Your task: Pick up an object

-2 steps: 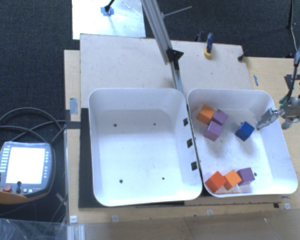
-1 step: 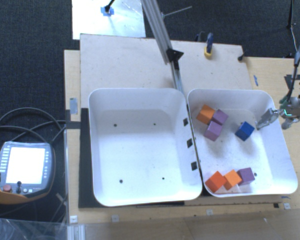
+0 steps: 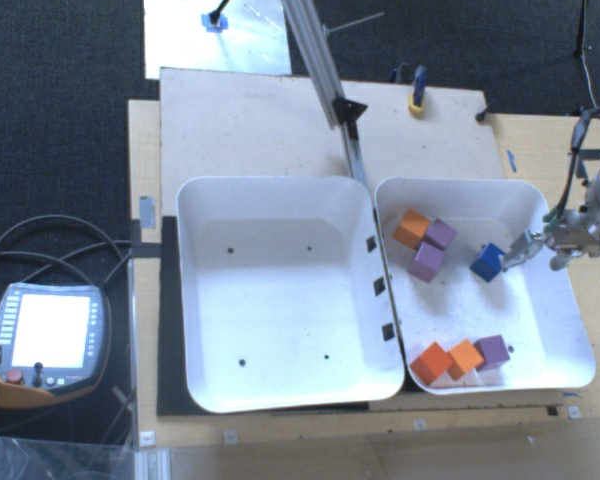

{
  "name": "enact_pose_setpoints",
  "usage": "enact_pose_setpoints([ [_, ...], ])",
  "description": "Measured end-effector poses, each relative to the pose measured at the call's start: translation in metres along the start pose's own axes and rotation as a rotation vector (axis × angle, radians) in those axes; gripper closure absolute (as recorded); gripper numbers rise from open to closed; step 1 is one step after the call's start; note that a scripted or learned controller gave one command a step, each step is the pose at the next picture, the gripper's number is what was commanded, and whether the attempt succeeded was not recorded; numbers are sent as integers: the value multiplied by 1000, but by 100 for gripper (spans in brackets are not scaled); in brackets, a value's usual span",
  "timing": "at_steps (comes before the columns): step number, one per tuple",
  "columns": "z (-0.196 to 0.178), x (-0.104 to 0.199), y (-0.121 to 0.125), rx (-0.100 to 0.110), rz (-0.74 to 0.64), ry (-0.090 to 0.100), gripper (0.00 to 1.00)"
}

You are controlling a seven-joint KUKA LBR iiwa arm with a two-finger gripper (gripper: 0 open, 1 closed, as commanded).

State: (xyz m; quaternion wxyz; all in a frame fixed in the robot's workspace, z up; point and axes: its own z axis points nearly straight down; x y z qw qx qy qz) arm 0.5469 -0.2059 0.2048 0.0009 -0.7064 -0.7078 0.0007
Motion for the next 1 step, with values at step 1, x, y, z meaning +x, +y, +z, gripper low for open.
enact_pose_setpoints([
  [1,45,-7,1,1,0,0,0],
])
